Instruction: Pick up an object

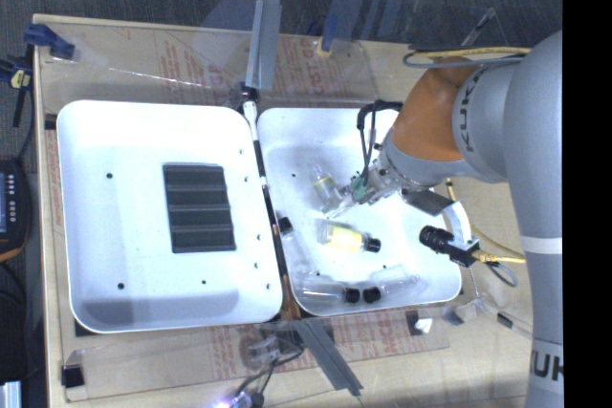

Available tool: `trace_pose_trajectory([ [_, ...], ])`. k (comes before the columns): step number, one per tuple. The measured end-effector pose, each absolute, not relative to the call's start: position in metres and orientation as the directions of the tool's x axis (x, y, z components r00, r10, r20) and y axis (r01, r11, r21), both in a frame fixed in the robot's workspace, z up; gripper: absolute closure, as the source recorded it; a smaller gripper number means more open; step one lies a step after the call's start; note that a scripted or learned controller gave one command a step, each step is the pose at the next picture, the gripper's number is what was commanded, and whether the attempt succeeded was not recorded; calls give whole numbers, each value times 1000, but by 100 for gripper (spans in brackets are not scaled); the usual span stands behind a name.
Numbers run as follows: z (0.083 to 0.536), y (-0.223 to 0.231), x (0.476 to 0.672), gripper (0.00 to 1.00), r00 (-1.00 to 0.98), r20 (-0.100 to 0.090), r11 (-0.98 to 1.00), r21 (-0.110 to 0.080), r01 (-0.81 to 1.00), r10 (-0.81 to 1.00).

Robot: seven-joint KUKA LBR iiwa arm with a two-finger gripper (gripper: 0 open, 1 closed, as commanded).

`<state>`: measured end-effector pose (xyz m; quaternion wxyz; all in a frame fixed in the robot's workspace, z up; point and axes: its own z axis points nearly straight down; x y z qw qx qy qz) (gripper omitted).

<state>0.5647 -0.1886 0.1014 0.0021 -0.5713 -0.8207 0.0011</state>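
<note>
The arm comes in from the right, and its gripper [360, 190] is low inside the right bin [287, 134]. It is right beside a small clear item [326, 187] with a yellowish tint, touching or nearly touching it. Just below lies a small bottle with yellow contents and a black cap [347, 239]. Along the bin's front wall rest clear plastic pieces with black caps [359, 292]. A black ribbed rectangular block [199, 207] lies flat in the middle of the left bin [86, 129].
The orange band and wrist [430, 124] hang over the right bin's right half. A black fitting with cables [446, 243] sticks out near the bin's right rim. A metal bar [262, 38] stands behind the bins' divider.
</note>
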Motion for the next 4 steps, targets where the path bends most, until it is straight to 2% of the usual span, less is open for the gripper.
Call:
trace_pose_trajectory([
  [1, 101, -189, 565, 0, -348, 2, 348, -4, 938, 938],
  [2, 92, -142, 596, 0, -363, 0, 363, -1, 932, 932],
  [3, 102, -142, 597, 100, -367, -1, 367, -1, 930, 930],
  [4, 239, -78, 596, 100, -437, -1, 437, 0, 899, 899],
])
